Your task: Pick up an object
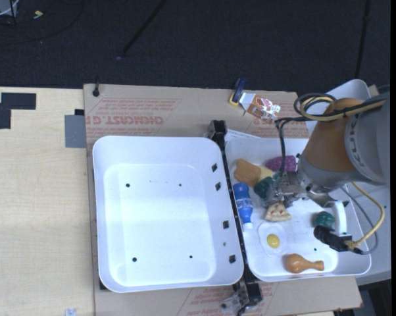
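**Grey arm low over the toy-filled bin**

Grey arm w/ orange band reaches into the right bin point(362, 263). Gripper point(285, 191) sits low amid toys; can't tell if it's apart or together. Taking the gripper as landmark: pizza slice point(277, 210) just below, teal piece point(262, 187) just left, purple grapes point(281, 162) above, blue bottle point(243, 203) further left, fried egg point(272, 240) and drumstick point(302, 264) well below

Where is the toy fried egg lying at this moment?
The toy fried egg lies in the right bin, near its front edge, between the pizza slice behind it and the drumstick in front.
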Controlling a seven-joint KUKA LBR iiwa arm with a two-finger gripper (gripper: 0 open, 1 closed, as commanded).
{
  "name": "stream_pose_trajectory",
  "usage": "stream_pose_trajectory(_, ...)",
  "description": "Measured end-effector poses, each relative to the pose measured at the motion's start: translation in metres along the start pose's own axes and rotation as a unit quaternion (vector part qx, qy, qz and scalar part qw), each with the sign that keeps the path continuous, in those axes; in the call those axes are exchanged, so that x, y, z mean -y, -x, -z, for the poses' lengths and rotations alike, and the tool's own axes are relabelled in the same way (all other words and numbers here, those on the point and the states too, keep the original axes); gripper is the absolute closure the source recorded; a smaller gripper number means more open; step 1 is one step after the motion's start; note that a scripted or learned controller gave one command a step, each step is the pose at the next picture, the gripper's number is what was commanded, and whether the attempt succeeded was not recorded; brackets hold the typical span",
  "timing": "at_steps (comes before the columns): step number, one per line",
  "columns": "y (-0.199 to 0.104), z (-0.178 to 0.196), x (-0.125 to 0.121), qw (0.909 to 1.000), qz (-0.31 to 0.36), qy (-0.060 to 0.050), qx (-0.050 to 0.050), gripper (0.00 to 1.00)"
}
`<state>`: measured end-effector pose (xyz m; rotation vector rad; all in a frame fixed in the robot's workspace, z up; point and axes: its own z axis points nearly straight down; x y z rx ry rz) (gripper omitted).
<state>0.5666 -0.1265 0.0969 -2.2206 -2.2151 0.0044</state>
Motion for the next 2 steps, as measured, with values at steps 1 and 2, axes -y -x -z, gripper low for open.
stream_pose_trajectory(1,-0.019,0.002,0.021,1.0000,0.000,0.000,0.000,1.00)
stream_pose_trajectory(2,-0.077,0.133,0.020,1.0000,0.005,0.007,0.000,1.00)
